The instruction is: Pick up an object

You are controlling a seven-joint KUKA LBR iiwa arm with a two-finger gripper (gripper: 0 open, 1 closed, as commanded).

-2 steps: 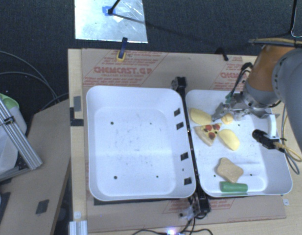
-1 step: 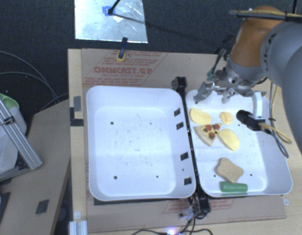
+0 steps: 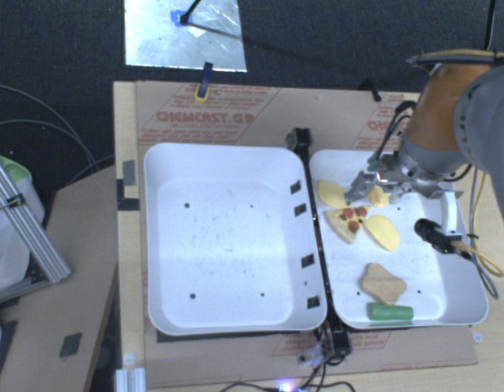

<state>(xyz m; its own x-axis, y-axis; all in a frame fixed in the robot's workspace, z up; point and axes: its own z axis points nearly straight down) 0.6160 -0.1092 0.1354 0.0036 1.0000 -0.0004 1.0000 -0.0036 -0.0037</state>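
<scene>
The right bin [image 3: 456, 288] holds several toy foods. A yellow banana-like piece [image 3: 329, 192] lies at its upper left, and a pizza slice [image 3: 347, 222] with red dots sits just below it. To the right of the slice is a yellow wedge [image 3: 383, 233]. A tan bread piece [image 3: 382, 282] and a green bar [image 3: 390, 311] lie near the front edge. My gripper [image 3: 372, 184] hangs low over the bin's upper middle, right beside the banana-like piece. A small yellow item [image 3: 378, 197] shows directly under it; whether it is held I cannot tell.
The left bin [image 3: 227, 243] lies alongside, with a black divider [image 3: 310, 219] between the two. A black cable fitting [image 3: 435, 235] from the arm hangs over the right bin's right side. A metal sheet [image 3: 185, 21] lies on the floor behind the bench.
</scene>
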